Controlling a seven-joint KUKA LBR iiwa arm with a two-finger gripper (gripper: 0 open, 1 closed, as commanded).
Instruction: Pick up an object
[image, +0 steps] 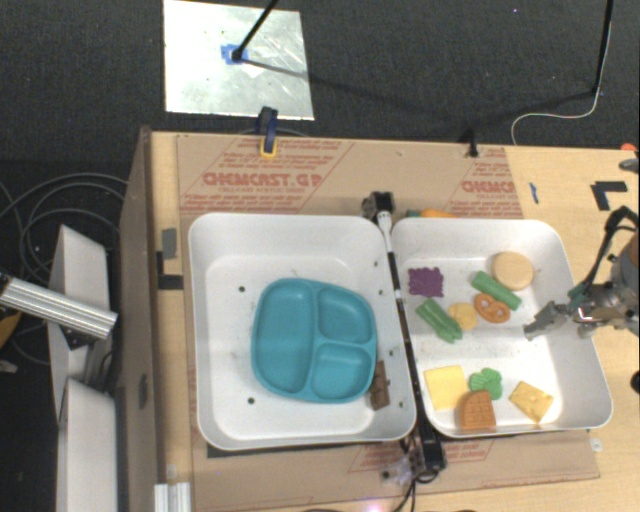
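Hovering at the right bin's (585, 330) edge, gripper (548, 318) state unclear; nearest, flat orange-red slice (491, 309), ridged.

Two white bins (300, 235) sat side by side on the desk (330, 170). The left bin held one teal divided plate (313, 340) and one small brown piece (380, 385) at its right wall. The right bin (560, 245) held about ten toy foods: one purple piece (426, 281), two green sticks (437, 320), one tan round (513, 268), one orange slice (490, 309), three yellow pieces (445, 383), one green sprig (487, 380), and one orange-brown piece (477, 411).
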